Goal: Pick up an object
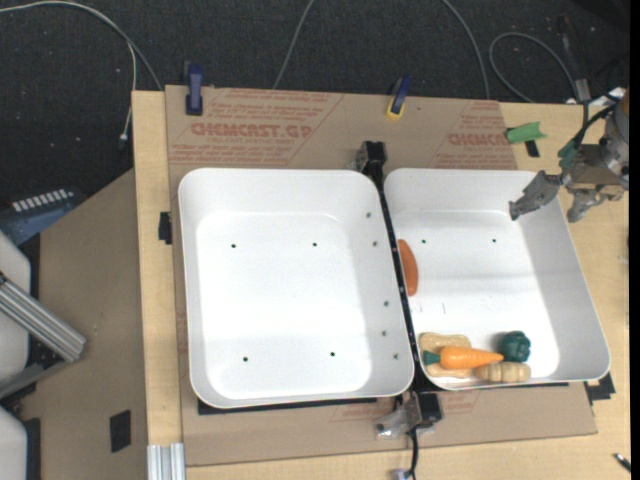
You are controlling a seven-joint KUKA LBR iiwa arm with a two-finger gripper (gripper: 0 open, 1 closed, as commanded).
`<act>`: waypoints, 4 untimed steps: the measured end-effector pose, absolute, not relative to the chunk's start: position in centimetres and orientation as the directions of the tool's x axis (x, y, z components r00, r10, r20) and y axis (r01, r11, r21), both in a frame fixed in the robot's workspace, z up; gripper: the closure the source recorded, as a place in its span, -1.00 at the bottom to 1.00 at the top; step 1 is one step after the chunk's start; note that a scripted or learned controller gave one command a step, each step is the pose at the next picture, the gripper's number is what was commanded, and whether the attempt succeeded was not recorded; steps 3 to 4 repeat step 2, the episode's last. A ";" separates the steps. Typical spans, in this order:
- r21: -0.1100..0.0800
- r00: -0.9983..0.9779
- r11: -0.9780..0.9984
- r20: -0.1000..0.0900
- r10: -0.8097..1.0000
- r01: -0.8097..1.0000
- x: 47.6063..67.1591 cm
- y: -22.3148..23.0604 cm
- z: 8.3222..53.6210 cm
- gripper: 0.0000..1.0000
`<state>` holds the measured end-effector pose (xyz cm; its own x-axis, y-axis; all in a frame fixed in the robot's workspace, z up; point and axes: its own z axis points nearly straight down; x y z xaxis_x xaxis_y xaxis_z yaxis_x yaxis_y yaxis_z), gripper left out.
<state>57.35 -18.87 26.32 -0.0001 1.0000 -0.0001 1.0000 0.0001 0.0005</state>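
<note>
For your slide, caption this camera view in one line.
Open gripper hovers at the right bin's far corner; toy food lies along its near edge.

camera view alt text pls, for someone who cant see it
Seen from above, the gripper hangs open over the far right corner of the right white bin, holding nothing. A carrot, a green toy and pale toys sit along that bin's near edge, an orange piece by its left wall, beside the left bin.

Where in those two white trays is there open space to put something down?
The left bin has bare floor throughout. In the right bin, the middle and far part are open. Its near edge is crowded: carrot, green piece, beige pieces; an orange item lies against its left wall.
</note>
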 end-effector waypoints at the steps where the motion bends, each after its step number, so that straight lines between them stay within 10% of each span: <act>1: 0.003 -0.002 0.002 0.000 1.000 1.000 53.2 -15.2 28.5 -1.00; 2: 0.001 0.001 -0.001 0.000 1.000 1.000 50.1 -15.8 28.4 -1.00; 4: 0.001 0.001 -0.001 0.000 1.000 1.000 50.1 -15.8 28.4 -1.00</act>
